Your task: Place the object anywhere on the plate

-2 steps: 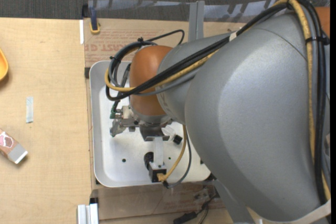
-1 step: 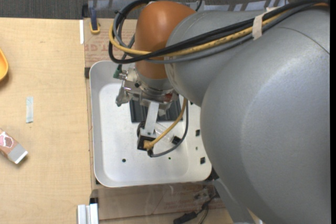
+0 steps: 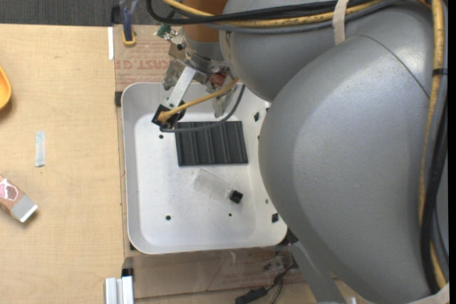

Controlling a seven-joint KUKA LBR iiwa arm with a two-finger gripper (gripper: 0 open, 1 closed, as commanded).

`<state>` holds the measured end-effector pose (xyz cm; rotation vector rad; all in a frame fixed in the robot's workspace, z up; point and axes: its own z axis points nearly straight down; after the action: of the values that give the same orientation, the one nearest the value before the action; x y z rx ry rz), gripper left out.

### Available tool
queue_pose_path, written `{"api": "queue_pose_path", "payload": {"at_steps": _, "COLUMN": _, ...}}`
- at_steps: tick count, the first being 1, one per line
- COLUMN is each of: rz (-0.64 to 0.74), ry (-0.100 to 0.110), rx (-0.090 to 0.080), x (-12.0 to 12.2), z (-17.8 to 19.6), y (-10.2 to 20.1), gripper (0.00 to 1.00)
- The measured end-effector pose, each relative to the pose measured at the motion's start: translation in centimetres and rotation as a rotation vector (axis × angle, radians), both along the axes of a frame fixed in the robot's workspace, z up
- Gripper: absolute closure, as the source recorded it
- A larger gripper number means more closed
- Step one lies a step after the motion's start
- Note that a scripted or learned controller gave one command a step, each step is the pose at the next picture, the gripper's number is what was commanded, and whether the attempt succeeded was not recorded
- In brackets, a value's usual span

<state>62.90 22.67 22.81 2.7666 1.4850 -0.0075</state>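
pincer (image 3: 206, 80) over the white bin (image 3: 142, 228) (open or closed: cannot tell); black cube (image 3: 236, 196) near ribbed plate (image 3: 211, 143).

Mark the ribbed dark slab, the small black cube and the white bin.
ribbed dark slab (image 3: 211, 143): camera view, middle of its ridged top.
small black cube (image 3: 236, 196): camera view, its top face.
white bin (image 3: 153, 185): camera view, bare floor left of cube.

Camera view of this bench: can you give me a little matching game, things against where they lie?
Things: 1 ribbed dark mat; 2 small black cube; 3 orange object; 4 pink-and-white tube.
Places: A bench, upper left edge; B bin, middle; C bench, lower left; D bin, below the mat.
Pairs: 1-B; 2-D; 3-A; 4-C.
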Motion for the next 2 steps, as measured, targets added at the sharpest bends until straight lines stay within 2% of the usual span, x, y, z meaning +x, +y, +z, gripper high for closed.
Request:
{"api": "queue_pose_path", "payload": {"at_steps": 1, "rz": -0.367, "ry": -0.001, "rx": 0.000, "x": -1.82, "z": -10.43, "y": -0.03, "gripper": 0.00}}
{"api": "queue_pose_path", "payload": {"at_steps": 2, "rz": -0.373, "ry": 0.000, "rx": -0.001, "x": -1.73, "z": -9.52, "y": -0.36, "gripper": 1.00}}
